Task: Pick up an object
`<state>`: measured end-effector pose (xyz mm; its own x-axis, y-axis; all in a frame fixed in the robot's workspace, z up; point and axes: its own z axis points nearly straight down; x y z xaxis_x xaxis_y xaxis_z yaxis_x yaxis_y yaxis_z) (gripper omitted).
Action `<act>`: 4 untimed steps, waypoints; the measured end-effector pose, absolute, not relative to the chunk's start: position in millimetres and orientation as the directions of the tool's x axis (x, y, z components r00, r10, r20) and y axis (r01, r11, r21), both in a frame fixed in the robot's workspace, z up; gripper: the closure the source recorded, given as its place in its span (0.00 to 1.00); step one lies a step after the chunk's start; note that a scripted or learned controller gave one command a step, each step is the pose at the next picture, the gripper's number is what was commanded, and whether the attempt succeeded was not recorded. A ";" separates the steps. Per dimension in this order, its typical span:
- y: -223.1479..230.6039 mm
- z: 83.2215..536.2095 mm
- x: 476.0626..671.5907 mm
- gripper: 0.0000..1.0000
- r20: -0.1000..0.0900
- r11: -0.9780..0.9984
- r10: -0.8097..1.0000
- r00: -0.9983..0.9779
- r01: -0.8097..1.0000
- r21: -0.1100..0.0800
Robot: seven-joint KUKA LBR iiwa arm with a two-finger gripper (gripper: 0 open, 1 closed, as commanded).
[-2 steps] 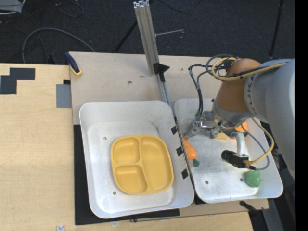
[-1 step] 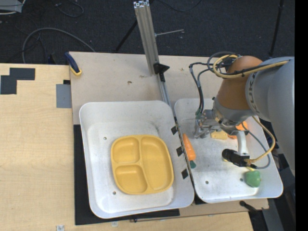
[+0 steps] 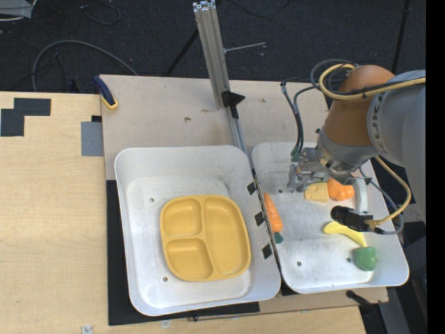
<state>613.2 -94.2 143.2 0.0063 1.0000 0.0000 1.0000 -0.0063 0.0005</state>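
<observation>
My gripper (image 3: 297,179) hangs low over the back left part of the right bin (image 3: 313,273), under the arm's orange wrist. Just right of it lie a pale yellow block (image 3: 316,193) and an orange piece (image 3: 341,189). A carrot (image 3: 273,214) with a green tip rests along the bin's left wall. A yellow banana (image 3: 345,232) and a green round fruit (image 3: 365,258) lie toward the bin's front right. I see nothing between the gripper's tips.
The left bin (image 3: 139,179) holds a yellow divided plate (image 3: 205,237). A metal post (image 3: 214,54) rises behind the bins' shared wall. Cables loop around the arm at the right.
</observation>
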 end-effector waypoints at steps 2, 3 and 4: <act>-89.0 241.0 612.4 1.00 0.000 0.001 1.000 -0.001 1.000 0.001; -45.2 247.9 592.2 1.00 0.002 0.003 1.000 -0.003 1.000 -0.004; 11.4 236.7 569.1 1.00 0.002 0.004 1.000 -0.004 1.000 -0.006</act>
<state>569.1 11.4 236.7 -0.0041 1.0000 0.0019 1.0000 0.0041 -0.0065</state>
